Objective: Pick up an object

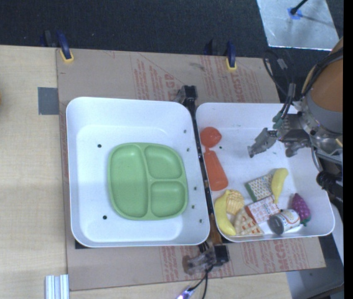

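**Claw spread and empty above the right bin**

The claw (274,148) hangs over the upper part of the right bin (238,112) with its two dark fingers splayed apart and nothing between them; bare white floor shows under it. The grey arm (322,114) enters behind it from the right.

Nearest, just below the claw, a small yellow banana (279,182) stands almost upright, with a green-and-white packet (259,186) touching its left side. To the claw's left lie an orange carrot (215,170) and, above that, a round red-orange piece (210,136), both against the bin's left wall.

Further below the claw the remaining pieces crowd the bin's lower edge: a corn cob (233,200), a longer yellow banana (223,222) curving along the left corner, a waffle-like square (246,224), a red-and-white carton (263,210), a small can (286,221) on its side and purple grapes (300,207).

Farthest, well to the claw's left, the left bin (83,167) holds a green divided plate (147,180).
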